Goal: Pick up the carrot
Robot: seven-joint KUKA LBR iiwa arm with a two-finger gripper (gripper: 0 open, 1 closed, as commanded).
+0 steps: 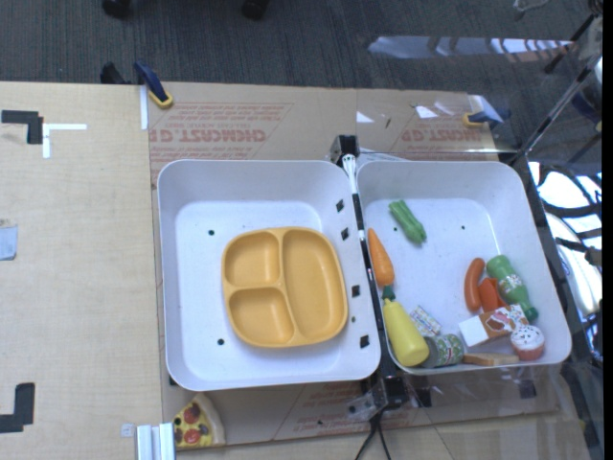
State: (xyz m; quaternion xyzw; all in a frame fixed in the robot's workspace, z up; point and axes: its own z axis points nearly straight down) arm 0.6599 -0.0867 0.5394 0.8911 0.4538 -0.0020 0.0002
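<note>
- Carrot (381,257) lying in the right bin (508,188), hard against that bin's left wall, orange body running roughly top to bottom, green stub at the lower end.
- Touching or nearly touching the yellow bottle (403,333) just below the stub; cannot tell which.
- Sitting well apart from the green pepper (407,221) above and to the right.
- Judging progress: pick not yet started. Carrot resting on the bin floor, nothing gripping it, nothing lifted.
- Remaining, by estimate: reaching in from the right, descending over the carrot, closing across its narrow width, lifting clear.
- End effector state: cannot tell from this view, released or clenched alike.
- Flagging a likely difficulty: wall crowding the carrot's left side, leaving little room for a finger there.
- Counting bins: two, side by side on the counter (67,257).
- Counting in the left bin (192,286): one yellow divided plate (284,286), three compartments.
- Counting in the right bin: one carrot, one green pepper, one yellow bottle, one small can (445,351) beside the bottle, one wrapped piece (425,320) above the can.
- Counting the cluster at the lower right: one red sausage (473,284), one green bottle (510,284), one white cube (474,332), plus several smaller pieces too jumbled for a sure count.
- Noting outside the bins: one toy pizza slice (194,424) at the lower edge, two blue-and-yellow clamps (153,85) along the top of the cardboard.
</note>
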